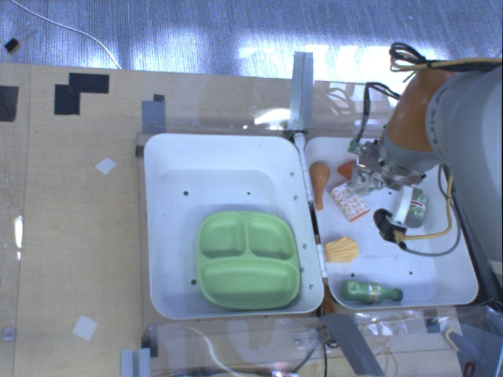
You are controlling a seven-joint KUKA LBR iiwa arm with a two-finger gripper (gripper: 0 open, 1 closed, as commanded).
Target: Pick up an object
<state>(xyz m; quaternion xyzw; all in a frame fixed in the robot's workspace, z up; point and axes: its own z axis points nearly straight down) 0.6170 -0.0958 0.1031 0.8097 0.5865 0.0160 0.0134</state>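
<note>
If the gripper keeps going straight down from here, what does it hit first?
Most likely the red-and-white packet lying just below the gripper in the right bin; depth is hard to judge from this slanted view.

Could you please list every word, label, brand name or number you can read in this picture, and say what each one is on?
No text can be read here.
Small red-and-white packet in the right bin: printed pattern, too blurred to read.
Green bottle: label too small to read.
Can by the gripper: markings too blurred to read.
Green divided plate in the left bin: no lettering visible.
</note>
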